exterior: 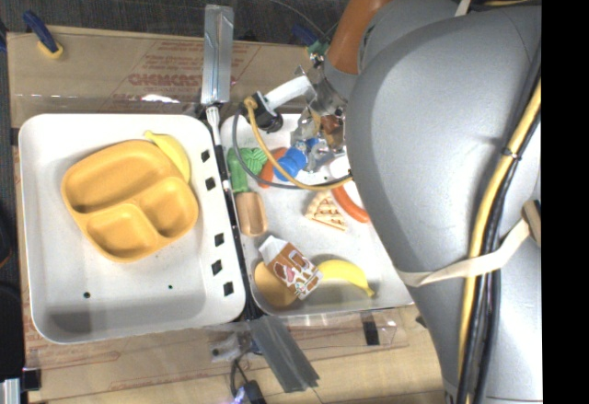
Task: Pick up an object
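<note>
**Over the right bin, the wrist low among small, light pieces**

Beside the metal divider that separates the two bins, the gripper sits low in the right bin, over a cluster of blue and orange items; whether it is open or closed cannot be told, since the wrist and cables cover it.

No single target is named. The candidates lie on the gripper's side of the divider: a green piece and a tan cylinder close against the divider, a pizza slice toy further from it, and a banana with a brown-and-white packet at the near end. All look like light, stiff toy food, probably smooth plastic. The banana's curved, glossy skin would likely slip unless pinched across its middle. The flat pizza slice offers little to grip except its edges. The cylinder seems easiest, taken across its width.

On the far side of the divider, the left bin holds a yellow compartment tray with a second banana touching its rim.

Both bin floors are smooth white plastic, so pieces may skid when nudged. Room is tight: items crowd the divider, and the arm's grey bulk overhangs much of the right bin.
</note>
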Controlling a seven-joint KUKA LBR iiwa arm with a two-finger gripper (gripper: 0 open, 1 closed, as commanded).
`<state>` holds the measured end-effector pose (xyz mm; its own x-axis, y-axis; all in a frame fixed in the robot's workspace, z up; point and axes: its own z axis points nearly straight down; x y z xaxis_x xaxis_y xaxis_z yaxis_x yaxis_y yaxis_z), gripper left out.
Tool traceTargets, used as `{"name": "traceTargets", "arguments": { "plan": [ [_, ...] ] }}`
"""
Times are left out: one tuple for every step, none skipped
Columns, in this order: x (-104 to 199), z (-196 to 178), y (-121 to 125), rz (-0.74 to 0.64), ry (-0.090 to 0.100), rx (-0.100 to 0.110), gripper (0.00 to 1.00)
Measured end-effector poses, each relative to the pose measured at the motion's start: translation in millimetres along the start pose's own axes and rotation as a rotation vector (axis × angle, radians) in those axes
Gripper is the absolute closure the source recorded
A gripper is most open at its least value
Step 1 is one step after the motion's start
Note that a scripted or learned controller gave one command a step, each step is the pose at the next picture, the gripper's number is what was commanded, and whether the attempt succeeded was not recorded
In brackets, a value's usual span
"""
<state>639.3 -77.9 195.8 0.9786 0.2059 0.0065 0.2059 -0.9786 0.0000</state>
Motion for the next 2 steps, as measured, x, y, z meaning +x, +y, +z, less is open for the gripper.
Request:
{"name": "traceTargets", "arguments": {
  "plan": [
    [10,-69,5,-0.063,-0.004,0.001,1.00],
    [-64,-83,23,-0.095,-0.009,0.003,1.00]
  ]
}}
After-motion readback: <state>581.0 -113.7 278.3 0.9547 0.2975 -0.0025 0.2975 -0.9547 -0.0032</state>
